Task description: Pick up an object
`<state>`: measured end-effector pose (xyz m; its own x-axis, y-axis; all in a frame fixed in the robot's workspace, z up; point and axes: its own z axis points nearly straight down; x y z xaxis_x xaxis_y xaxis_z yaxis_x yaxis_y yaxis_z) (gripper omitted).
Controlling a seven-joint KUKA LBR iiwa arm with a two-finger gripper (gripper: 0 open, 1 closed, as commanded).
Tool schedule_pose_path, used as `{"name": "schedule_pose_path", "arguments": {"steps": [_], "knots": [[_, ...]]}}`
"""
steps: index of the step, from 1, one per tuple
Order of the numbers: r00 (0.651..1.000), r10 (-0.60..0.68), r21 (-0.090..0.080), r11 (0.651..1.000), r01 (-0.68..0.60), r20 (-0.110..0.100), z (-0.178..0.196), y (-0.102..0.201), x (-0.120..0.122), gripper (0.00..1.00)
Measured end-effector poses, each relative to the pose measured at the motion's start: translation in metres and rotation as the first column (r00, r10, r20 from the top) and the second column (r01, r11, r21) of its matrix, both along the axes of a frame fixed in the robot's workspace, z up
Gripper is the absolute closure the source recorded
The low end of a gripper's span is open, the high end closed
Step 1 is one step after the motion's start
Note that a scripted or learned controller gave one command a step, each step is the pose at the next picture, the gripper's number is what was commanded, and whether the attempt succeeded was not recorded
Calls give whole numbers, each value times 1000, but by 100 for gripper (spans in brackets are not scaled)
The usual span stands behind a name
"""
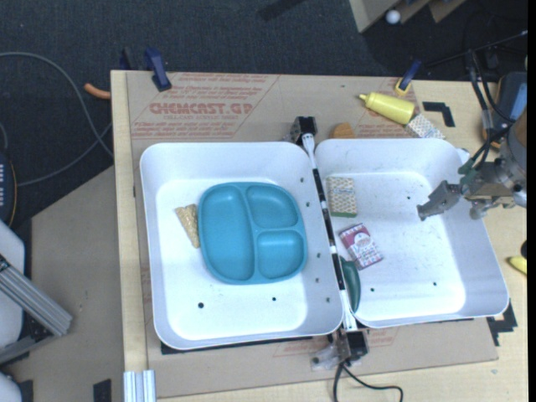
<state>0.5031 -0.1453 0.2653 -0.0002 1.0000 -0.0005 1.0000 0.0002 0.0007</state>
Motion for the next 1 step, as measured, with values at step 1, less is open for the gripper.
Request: {"name": "schedule_pose_path", "arguments": {"steps": [1], "knots": [[1000, 1, 1, 1000, -1, 2, -173, 52, 22, 0]]}}
